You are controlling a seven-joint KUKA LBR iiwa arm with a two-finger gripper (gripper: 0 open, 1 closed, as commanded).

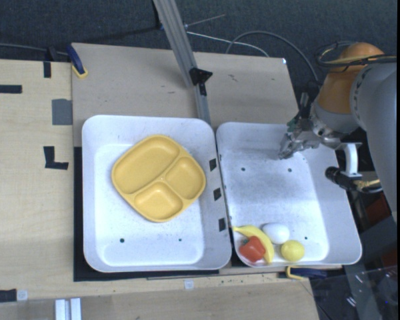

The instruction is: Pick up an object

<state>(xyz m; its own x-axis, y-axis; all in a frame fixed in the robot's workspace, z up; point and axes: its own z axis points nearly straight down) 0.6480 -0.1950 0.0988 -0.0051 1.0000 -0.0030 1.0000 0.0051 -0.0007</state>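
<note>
The right bin [273, 185] holds a small cluster at its near edge: a yellow banana [257, 234], a red piece [253, 248] against it, a white egg-shaped object [276, 232] and a yellow ball [293, 251]. My gripper [290, 145] hangs over the far right part of this bin, well away from the cluster, with nothing seen between its fingers. The fingers are small and dark against the bin floor.
A yellow three-compartment tray [159, 177] lies in the left bin [100, 199]. A slanted metal pole [183, 45] rises behind the bins. The grey arm with its orange band [343, 79] enters from the right, over the right bin's far corner.
</note>
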